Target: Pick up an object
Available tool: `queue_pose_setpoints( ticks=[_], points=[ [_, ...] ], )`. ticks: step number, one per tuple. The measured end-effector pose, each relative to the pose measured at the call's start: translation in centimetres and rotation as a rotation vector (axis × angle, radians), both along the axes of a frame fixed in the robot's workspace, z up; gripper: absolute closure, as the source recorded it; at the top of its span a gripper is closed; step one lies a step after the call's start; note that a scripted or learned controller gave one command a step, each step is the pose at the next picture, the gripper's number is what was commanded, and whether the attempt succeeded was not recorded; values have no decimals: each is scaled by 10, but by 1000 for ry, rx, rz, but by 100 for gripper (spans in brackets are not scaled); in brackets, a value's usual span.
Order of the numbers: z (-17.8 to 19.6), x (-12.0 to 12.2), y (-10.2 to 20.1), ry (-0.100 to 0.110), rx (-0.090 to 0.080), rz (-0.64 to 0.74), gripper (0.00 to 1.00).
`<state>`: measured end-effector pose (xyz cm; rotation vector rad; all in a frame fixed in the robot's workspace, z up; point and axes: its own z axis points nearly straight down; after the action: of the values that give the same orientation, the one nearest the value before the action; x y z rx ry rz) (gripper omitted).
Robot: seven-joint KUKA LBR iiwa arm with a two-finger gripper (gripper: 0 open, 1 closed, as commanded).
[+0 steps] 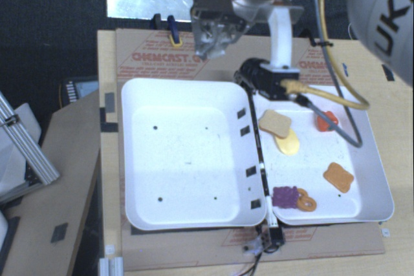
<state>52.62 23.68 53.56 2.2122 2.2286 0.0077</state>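
My gripper point(211, 43) hangs high over the back edge of the left bin point(181, 158), with nothing visible beneath it. All the objects lie in the right bin point(378, 200). A tan bread slice point(275, 123) overlaps a yellow oval piece point(289, 143) near the divider. At the bin's back a small red piece point(327, 120) sits under the yellow cable. Toward the front lie a brown toast piece point(338, 176), a purple grape bunch point(285, 196) and an orange pretzel point(306, 204), the last two touching.
Both bins rest on a cardboard sheet point(155, 55) on the bench. A yellow and blue clamp point(173, 30) sits at the cardboard's back edge. An aluminium rail point(26, 145) stands off the bench to the left.
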Motion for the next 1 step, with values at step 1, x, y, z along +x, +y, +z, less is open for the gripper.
queue_pose_setpoints(
  ticks=[1],
  points=[
    [-11,37,-19,3,-3,-9,100]
  ],
)
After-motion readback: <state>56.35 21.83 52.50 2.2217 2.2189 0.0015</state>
